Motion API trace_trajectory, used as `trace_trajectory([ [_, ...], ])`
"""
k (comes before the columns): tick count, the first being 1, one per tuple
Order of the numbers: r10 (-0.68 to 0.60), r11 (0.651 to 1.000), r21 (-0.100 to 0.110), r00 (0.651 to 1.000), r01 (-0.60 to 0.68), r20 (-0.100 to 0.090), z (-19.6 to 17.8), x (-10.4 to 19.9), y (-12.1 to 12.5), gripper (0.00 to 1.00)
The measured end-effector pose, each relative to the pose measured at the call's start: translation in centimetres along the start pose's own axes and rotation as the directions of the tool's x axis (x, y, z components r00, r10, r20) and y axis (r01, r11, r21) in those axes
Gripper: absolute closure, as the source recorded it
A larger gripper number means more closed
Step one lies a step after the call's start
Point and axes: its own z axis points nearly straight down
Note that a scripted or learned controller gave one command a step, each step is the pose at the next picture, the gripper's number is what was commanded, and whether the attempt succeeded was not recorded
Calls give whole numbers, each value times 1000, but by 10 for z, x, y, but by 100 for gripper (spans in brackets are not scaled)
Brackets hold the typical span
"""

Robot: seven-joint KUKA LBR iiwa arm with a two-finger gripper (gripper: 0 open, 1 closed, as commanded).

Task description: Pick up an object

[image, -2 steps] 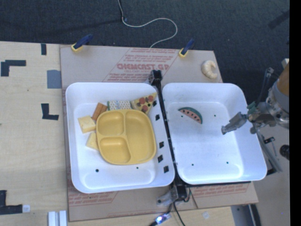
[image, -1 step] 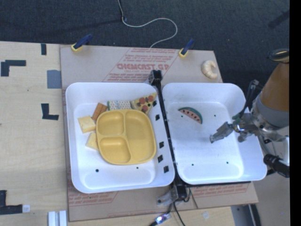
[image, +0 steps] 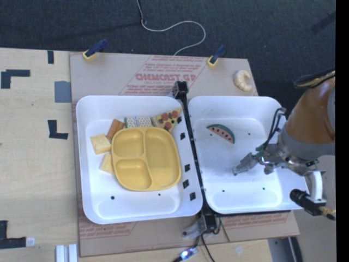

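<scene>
A toy watermelon slice (image: 221,132), red with a green rind, lies flat in the upper middle of the right bin (image: 256,198). My gripper (image: 243,167) hangs low over the same bin's floor, in front of the slice and a little to its right, well apart from it. It points toward the divider between the bins. I see nothing in it. The grey wrist and orange band rise over the bin's right wall.
The left bin (image: 131,209) holds a yellow divided plate (image: 146,158), a pizza slice (image: 167,118), a brown piece (image: 114,129) and pale crackers (image: 101,143) tucked around the plate. A beige pastry toy (image: 243,80) lies on the cardboard behind the right bin.
</scene>
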Motion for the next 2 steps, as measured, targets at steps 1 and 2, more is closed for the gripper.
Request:
trace_trajectory([
  [1,1,1000,0,1000,-1,0,62,-6,-2,0],
  [2,0,1000,-7,1000,0,2,68,-5,-2,0],
])
